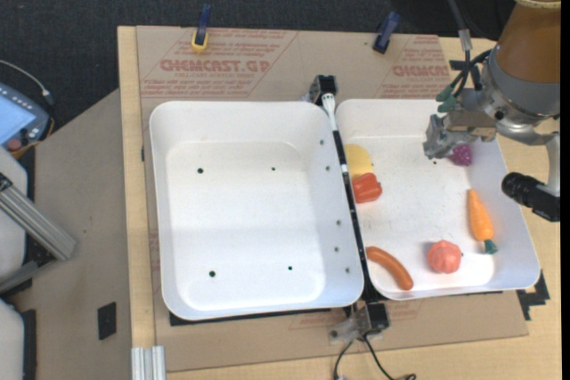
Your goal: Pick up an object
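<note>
the arm [527, 58] is a thick rounded column, grey at its lower wrist section, with a broad orange-brown band above it and a pale yellowish ring at the top. thin dark cables run down its near side to the gripper [442, 141], a small grey metal block. a black cylindrical fitting [532, 194] juts out beneath the wrist.

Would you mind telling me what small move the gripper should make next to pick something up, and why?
Probably a short descent onto the small purple object. The gripper hovers in the right white bin right beside it, while the orange carrot and pink round fruit lie farther away.
</note>
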`<state>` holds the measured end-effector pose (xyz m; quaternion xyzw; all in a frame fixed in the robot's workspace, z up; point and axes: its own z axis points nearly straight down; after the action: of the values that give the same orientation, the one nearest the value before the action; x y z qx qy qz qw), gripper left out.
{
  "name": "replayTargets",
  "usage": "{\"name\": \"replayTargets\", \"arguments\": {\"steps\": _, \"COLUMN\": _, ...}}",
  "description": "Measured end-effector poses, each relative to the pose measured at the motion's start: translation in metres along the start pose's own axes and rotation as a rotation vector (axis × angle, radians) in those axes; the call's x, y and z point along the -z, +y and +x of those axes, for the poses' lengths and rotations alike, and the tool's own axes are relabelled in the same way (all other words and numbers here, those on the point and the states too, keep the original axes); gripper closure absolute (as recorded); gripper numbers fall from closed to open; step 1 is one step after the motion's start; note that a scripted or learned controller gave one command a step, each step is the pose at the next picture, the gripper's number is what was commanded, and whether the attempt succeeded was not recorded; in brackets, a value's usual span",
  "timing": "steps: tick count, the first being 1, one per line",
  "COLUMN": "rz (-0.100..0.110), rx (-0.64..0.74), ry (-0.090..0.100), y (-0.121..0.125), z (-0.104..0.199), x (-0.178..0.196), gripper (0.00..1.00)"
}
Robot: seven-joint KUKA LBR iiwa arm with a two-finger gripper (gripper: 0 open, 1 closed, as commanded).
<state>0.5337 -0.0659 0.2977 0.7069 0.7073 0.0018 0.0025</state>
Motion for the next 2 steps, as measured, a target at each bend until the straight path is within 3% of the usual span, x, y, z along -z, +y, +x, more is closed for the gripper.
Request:
{"name": "replayTargets", "arguments": {"steps": 1, "rz": -0.012, "rx": 0.002, "ry": 0.001, "y": -0.0493, "z": 0.0185, "x": 0.1303, "gripper": 1.00}}
{"name": "replayTargets", "arguments": {"steps": 2, "rz": 0.000, "rx": 0.000, "ry": 0.000, "y": -0.0480, "z": 0.0181, "x": 0.1328, "gripper": 1.00}}
